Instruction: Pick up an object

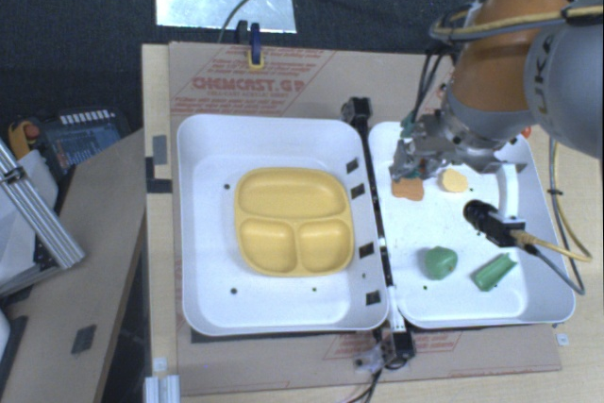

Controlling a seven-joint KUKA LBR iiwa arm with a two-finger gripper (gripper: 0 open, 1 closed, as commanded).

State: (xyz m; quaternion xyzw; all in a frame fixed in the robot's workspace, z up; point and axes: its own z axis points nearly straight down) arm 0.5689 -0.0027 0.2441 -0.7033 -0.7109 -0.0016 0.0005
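Jaws: low at the right bin's (543, 297) far-left corner; whether spread or closed cannot be told.
Orange piece (408, 190): just under them.
Green pieces: near edge.
Left bin: yellow tray (288, 220).

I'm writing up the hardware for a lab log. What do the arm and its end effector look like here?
The arm is grey with rounded casings, and a bulbous orange band sits above the wrist. Dark lettering runs along the grey shell near the band. Thin black cables loop from the wrist, and one runs back across the dark floor. The end effector is a compact grey metal assembly, too small to make out in detail.
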